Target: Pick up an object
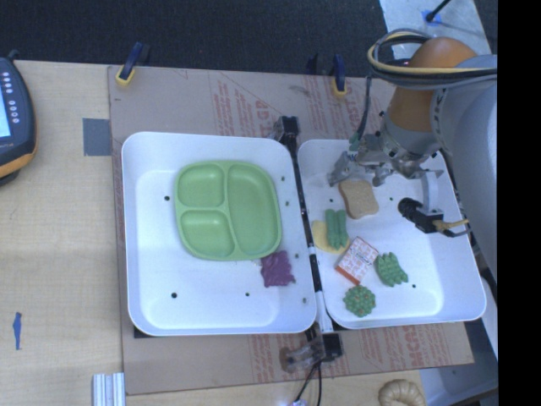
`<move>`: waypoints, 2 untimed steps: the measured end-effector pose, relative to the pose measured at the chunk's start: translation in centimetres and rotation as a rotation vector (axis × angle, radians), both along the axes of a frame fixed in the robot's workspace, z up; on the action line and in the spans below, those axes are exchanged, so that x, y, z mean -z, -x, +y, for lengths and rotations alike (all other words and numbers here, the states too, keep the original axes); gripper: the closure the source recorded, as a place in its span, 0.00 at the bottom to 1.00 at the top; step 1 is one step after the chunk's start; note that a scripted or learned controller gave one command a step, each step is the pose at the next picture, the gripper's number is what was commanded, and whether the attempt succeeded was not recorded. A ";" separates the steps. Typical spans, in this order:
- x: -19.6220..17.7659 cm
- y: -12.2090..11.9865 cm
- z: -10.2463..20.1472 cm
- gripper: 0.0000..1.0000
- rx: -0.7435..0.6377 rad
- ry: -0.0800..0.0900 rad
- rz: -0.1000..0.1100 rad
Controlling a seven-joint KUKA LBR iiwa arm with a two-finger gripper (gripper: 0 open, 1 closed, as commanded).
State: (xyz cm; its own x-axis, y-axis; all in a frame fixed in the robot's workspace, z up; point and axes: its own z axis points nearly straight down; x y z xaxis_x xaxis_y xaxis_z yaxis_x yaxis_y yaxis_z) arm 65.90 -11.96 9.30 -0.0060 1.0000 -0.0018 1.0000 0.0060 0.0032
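Note:
My gripper (363, 174) hangs over the back of the right bin (456, 303), just above a tan slice of bread (359, 199). Whether it touches the bread I cannot tell. Further forward in that bin lie a green bean pod on a yellow piece (332, 229), a red and white packet (357, 259), a green leafy piece (390, 270) and a green broccoli head (360, 300). The left bin (148, 294) holds a green divided plate (228, 210) and a purple grape bunch (276, 269) at the plate's front right corner.
The bins stand on a cardboard sheet (211, 100) held by clamps at the back edge. A teach pendant (13, 117) lies on the bench at far left. A pale ring (401, 392) sits at the bench's front edge.

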 end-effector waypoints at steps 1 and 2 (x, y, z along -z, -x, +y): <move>-10.6 0.1 7.1 0.00 -0.004 -0.003 -0.002; -9.9 0.5 8.1 0.00 0.001 -0.002 0.009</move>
State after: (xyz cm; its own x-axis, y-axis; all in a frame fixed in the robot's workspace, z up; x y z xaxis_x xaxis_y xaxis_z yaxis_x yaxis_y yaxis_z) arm 65.45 -3.89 19.20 -0.0054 1.0000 0.0004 1.0000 0.0054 -0.0055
